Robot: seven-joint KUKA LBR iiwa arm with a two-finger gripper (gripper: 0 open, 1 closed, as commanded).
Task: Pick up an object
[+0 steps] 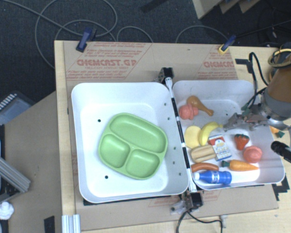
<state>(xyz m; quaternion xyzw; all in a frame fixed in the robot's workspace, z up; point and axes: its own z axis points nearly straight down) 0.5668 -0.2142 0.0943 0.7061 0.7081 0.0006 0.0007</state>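
Green divided plate [132, 145] in left white bin [87, 106], blue clamp [85, 38], cables on dark floor [63, 13]

2 bins side by side on table [63, 130]: divided tray [132, 145] in left bin [82, 101]; toy foods [213, 149] in right bin [208, 87].

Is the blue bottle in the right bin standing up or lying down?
Lying down. The bottle rests on its side along the near wall of the right bin, its long axis level, beside a sausage.

The arm [283, 89] is cut off by the right edge, and its tool [240, 122] is blurred.
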